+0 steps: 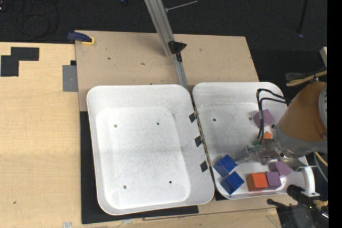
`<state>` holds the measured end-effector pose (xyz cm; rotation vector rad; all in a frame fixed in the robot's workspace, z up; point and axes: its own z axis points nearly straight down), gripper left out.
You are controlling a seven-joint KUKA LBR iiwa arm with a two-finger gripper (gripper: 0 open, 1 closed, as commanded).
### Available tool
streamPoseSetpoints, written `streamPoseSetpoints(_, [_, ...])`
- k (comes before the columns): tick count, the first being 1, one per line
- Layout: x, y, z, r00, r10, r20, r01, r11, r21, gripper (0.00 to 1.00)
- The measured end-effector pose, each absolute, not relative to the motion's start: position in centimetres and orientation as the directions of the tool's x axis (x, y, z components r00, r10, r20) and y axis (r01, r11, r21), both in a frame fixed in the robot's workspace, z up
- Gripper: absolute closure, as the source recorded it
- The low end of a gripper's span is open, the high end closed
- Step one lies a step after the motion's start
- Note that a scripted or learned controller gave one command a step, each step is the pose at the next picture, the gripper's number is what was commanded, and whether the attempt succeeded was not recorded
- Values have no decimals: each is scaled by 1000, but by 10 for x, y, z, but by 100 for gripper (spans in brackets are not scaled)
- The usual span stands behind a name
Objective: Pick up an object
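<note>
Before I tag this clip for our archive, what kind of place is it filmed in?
Most likely a robotics lab set up for grasping trials. Two white bins sit side by side on a wooden bench, a robot arm reaches over small coloured blocks, and loose cables lie on the dark floor.

Blocks lie in the right bin's near corner.

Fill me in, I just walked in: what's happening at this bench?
A robot arm reaches from the right into the right bin, its pincer low over the blocks near the front. Two blue blocks, an orange one and purple ones lie there. Nothing looks lifted yet. The left bin sits beside it.
</note>
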<state>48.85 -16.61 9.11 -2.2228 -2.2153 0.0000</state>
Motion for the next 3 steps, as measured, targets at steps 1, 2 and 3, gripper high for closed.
streamPoseSetpoints(1, [488, -167, 102, 11, 1000, 4, 1000, -11, -3, 100])
streamPoseSetpoints(2, [494, -170, 163, -1, 1000, -1, 1000, 1, 4, 100])
streamPoseSetpoints(3, [499, -172, 226, -2, 1000, -1, 1000, 2, 5, 100])
